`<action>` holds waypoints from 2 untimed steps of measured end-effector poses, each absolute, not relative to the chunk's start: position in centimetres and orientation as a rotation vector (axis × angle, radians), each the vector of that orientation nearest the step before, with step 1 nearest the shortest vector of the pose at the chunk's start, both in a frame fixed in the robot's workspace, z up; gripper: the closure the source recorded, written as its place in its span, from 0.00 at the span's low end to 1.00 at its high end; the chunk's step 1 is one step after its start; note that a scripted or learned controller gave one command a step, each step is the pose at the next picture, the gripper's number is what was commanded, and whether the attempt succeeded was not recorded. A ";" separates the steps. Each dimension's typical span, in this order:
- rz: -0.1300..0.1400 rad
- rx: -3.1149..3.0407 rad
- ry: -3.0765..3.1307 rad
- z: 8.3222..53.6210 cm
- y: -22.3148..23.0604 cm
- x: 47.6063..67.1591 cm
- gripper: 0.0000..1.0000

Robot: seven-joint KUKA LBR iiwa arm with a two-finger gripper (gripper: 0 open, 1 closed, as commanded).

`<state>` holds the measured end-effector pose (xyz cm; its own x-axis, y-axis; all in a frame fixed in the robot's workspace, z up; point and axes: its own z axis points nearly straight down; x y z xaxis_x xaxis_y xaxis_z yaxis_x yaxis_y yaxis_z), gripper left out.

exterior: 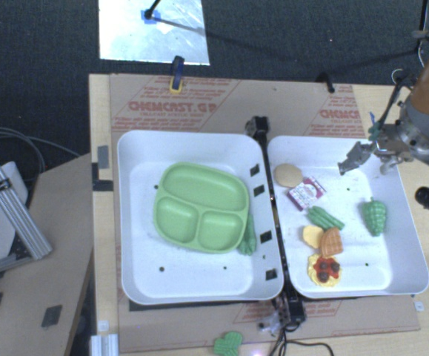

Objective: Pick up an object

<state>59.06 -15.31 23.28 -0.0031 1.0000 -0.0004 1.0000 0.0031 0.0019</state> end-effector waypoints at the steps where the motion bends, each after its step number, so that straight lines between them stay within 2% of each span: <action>1: -0.003 2.225 2.226 15.8 -12.9 54.3 0.00; 2: -0.001 2.222 2.223 8.1 -13.4 54.8 0.00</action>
